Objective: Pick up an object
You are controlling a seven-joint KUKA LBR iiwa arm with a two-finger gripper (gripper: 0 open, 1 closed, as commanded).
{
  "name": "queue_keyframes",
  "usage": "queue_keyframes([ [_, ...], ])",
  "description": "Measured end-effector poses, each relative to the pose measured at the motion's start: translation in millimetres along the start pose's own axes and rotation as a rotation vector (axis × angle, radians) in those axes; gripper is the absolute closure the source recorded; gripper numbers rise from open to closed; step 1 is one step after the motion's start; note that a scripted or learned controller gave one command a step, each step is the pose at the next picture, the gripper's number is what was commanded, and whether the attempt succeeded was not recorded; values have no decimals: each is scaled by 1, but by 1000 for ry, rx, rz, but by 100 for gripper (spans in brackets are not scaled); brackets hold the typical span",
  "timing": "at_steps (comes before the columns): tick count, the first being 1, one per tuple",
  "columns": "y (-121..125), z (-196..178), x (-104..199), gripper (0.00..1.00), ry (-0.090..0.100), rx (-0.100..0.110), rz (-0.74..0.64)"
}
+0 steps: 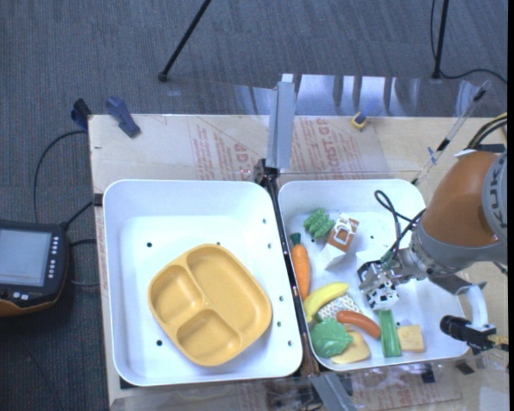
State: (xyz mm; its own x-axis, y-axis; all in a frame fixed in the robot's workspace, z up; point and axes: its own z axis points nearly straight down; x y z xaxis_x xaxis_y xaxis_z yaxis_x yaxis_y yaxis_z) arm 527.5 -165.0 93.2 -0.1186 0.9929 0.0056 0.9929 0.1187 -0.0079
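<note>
Claw (375, 279) is down inside the right bin (407, 191), hovering just above or touching a small black-and-white toy (381, 296). I can't tell if it's spread or pinched from this angle; the wrist blocks it, so I'm not calling a grasp.

The black-and-white toy looks like the target. It sits mid-bin, right of the yellow banana (324, 297), above the red sausage (358, 322), and near the green stick (389, 333).

Other clutter: carrot (301, 268) along the left wall, green leafy piece (318, 223) and a small house-like block (344, 233) up top, another green piece (330, 336) and a yellow wedge (411, 339) near the front wall. The left bin (128, 204) holds only a yellow divided plate (209, 304).

My read on doing this right:
- centre over the toy before closing; it looks small and rounded, so an off-centre pinch would likely squirt it out
- descend straight, because the sausage and green stick are close enough to get nudged
- close, then lift slowly and check the toy comes with it
- watch the cable looping over the wrist
</note>
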Motion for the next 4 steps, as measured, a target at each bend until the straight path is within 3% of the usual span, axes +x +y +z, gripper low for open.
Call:
queue_keyframes([
  [1,45,-109,54,100,-3,-11,143],
  [2,83,-169,9,100,-6,-8,46],
  [3,88,-276,-32,100,-8,-10,-130],
  [4,52,-193,-2,100,-3,-1,-490],
])
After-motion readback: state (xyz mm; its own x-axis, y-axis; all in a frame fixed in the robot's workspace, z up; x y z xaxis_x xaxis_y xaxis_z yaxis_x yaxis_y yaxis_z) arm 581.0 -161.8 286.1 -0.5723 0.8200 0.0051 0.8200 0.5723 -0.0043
